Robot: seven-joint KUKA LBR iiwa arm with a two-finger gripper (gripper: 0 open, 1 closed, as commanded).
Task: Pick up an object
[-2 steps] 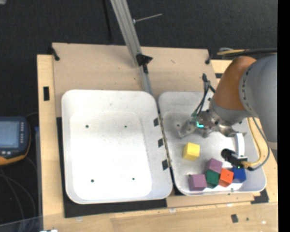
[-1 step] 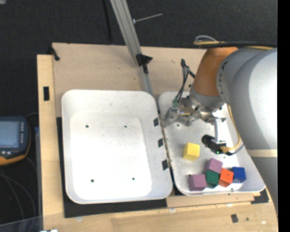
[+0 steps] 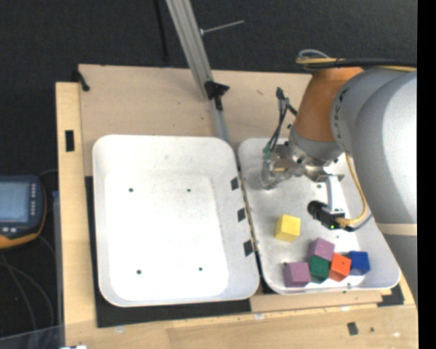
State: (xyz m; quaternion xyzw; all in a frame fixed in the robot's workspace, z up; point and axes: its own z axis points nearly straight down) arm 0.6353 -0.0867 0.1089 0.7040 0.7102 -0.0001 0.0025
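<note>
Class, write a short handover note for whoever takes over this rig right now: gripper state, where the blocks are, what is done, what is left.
Gripper: low over the far end of the right bin, nothing seen between its fingers.
Blocks, all in the right bin: yellow block alone mid-bin; two purple blocks, green block, orange block and blue block clustered at the near end.
Done: nothing picked.
Left: grasp and lift one block; the yellow looks easiest.

The desk is pale brown board with a lighter rim at its left and front edges. Two shallow white bins lie on it side by side, touching at their inner edges: the left bin and the right bin. A slanted metal post rises from the desk behind them
</note>
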